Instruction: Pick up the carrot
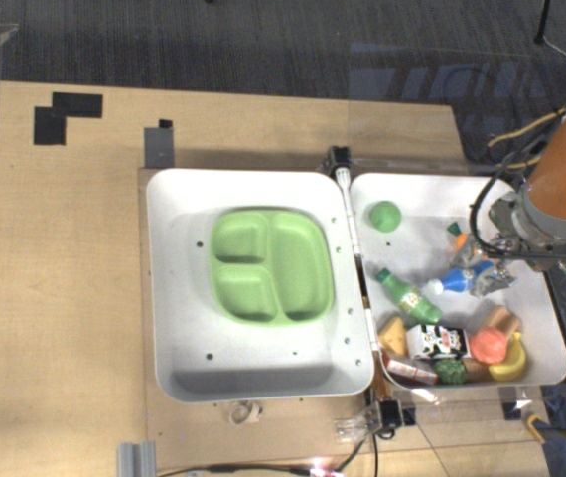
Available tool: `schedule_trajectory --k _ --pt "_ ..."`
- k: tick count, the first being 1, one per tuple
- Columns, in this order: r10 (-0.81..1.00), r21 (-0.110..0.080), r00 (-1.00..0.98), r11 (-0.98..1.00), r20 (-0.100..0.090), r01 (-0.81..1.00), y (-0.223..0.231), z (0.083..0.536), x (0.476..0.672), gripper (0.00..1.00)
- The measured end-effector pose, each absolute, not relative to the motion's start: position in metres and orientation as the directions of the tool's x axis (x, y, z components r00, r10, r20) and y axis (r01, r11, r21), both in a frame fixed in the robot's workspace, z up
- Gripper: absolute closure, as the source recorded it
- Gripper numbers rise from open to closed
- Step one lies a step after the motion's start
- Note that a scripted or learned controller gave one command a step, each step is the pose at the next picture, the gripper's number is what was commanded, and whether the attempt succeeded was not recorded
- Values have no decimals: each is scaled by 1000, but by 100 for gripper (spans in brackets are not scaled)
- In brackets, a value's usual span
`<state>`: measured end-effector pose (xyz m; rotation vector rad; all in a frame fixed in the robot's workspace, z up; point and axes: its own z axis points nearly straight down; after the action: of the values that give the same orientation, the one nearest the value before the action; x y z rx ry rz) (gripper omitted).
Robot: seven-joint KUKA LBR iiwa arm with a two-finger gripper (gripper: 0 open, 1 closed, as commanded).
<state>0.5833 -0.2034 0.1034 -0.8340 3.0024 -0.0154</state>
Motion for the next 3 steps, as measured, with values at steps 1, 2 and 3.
schedule_trajectory --k 1,2,3 --pt "-516 -15 -856 857 -21 -516 -203 103 583 0" --pt "-546 -13 -838 838 -15 -546 -205 95 654 0" --pt "-367 -7 -930 930 -12 -367 -205 89 585 0"
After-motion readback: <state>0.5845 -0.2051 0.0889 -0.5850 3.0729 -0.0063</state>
